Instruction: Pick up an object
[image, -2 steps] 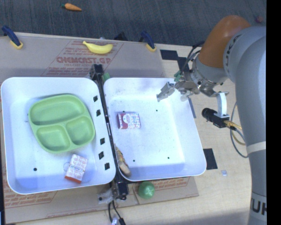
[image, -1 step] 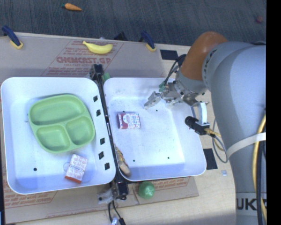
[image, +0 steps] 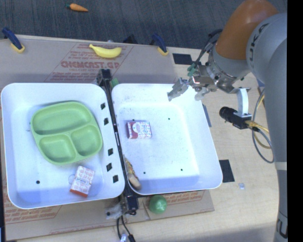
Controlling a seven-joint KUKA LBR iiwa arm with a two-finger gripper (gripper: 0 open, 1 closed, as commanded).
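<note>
The small carton [image: 138, 129] lies flat in the right bin [image: 192, 160], near the divider. It looks light, thin-walled and easily crushed; take it across its short sides. The pincer [image: 184, 87] hangs over the bin's far rim, its state unclear.

A divided plate [image: 65, 132] and packet [image: 82, 180] lie in the left bin [image: 10, 140]; a carton [image: 138, 129] in the right bin [image: 192, 145].

floor [image: 116, 9]: dark grey carpet, top | bench [image: 242, 205]: pale wood, right and bottom | cardboard sheet [image: 136, 59]: brown, red print, clamped by blue clips [image: 12, 40]
</note>
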